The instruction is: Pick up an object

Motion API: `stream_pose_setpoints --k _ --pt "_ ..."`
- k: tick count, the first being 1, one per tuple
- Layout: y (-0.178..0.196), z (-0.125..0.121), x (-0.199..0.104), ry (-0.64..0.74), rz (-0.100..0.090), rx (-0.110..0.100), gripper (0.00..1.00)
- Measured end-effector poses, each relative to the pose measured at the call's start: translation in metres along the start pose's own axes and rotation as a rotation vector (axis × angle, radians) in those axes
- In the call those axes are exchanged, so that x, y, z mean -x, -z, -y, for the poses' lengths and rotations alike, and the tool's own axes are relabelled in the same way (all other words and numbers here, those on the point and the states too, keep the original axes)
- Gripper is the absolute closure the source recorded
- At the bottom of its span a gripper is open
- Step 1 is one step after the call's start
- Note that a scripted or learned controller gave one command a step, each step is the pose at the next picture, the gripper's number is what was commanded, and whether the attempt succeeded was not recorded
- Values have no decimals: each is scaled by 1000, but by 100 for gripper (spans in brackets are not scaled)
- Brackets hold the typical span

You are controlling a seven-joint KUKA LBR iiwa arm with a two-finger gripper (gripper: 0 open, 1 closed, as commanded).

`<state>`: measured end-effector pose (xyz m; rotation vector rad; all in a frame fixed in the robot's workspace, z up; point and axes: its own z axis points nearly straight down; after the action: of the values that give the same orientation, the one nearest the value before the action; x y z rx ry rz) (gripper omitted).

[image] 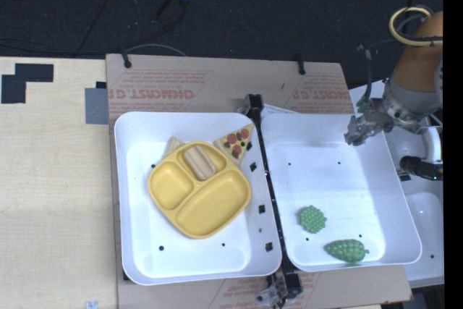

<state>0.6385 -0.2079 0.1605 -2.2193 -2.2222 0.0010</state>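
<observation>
Now: pincer poised at the right bin's far corner

Up at the far right corner of the right bin [405, 199], the pincer [357, 132] hangs above the rim, well apart from every object. Whether it is spread or pressed together cannot be told; nothing shows between its tips. Two green bumpy pieces lie near that bin's front edge: a round one [312, 218] and, just beside it toward the front right, a longer one [346, 250]. The left bin [137, 242] holds a yellow divided plate [200, 191] with a tan piece [200, 162] in one compartment, and a pizza slice [237, 142] touching the plate's far edge.
</observation>
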Motion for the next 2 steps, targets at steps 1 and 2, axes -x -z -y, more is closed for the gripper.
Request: stream_pose_setpoints --k 1,2 --pt "47 1 -9 1 0 1 100" --pt "89 1 -12 1 1 2 100"
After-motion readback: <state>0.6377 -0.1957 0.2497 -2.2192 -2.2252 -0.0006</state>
